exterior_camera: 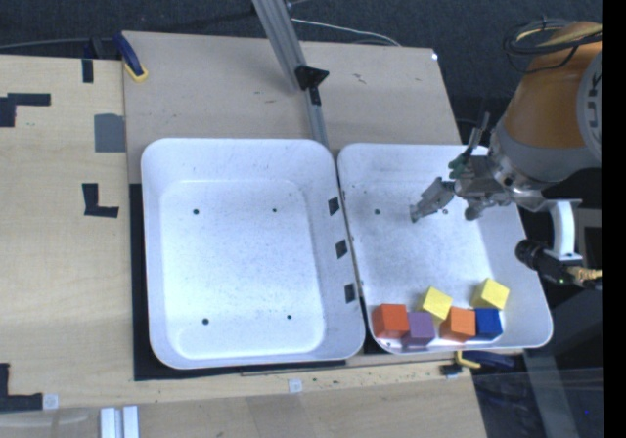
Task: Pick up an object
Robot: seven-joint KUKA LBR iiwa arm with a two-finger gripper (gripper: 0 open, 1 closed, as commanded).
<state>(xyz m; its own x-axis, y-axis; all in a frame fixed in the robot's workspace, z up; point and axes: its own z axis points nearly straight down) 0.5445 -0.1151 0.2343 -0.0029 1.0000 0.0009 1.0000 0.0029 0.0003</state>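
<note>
Fingers (427, 203) hover above six small coloured cubes (440, 314).

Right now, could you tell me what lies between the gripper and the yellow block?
In the camera view, bare speckled bin floor separates the gripper from the yellow block.

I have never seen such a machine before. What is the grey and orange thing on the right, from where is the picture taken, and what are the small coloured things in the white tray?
The grey and orange thing is a robot arm. It reaches in from the right, and its gripper hangs over the right bin. One camera above the bench looks down at a slant on two white bins side by side. The coloured things are small blocks at the near edge of the right bin: two orange, two yellow, one purple and one blue. The gripper is apart from the blocks and nothing shows in it. The left bin lies beside the right one.
</note>
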